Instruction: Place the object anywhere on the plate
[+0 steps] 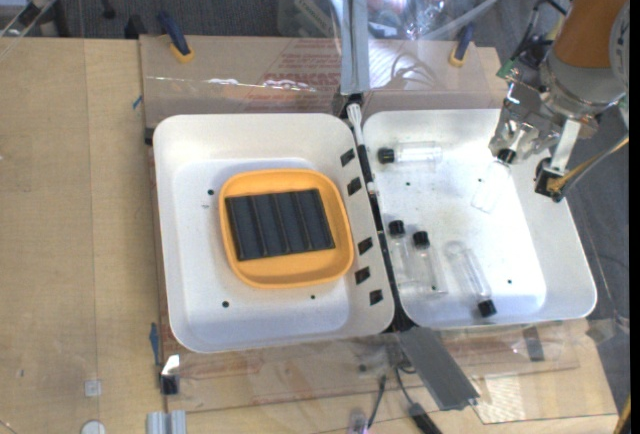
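Nearest us, clear vials (468, 274) lie scattered; end effector (527, 160) hovers above, jaws apart, holding nothing. We judge slippery vials may roll away, missing the plate (287, 272).

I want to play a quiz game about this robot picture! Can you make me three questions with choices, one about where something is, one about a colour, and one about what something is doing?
1. Where is the plate?
A. In the left bin
B. In the right bin
C. On the wooden bench

2. What colour is the plate's rim?
A. Blue
B. Orange-yellow
C. Green

3. How do the clear vials in the right bin sit?
A. Standing upright
B. Stacked on the plate
C. Lying on their sides

Answers: 1 A, it sits in the middle of the left bin. 2 B, the rim is orange-yellow around a dark ribbed middle. 3 C, each lies flat on the bin floor.
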Motion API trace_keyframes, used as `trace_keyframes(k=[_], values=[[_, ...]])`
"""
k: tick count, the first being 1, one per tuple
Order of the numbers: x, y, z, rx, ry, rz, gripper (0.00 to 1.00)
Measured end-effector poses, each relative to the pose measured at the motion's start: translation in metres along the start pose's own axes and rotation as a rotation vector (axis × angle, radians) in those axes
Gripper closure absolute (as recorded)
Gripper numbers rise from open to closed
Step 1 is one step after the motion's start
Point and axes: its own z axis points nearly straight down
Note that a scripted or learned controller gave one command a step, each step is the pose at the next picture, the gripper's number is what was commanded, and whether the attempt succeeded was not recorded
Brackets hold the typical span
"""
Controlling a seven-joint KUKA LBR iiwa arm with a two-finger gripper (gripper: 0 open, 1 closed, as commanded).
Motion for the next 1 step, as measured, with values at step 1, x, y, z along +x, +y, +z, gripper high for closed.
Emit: trace_keyframes(k=[1], values=[[0.0409,-0.0064,0.0090,0.000,0.002,-0.181,1.00]])
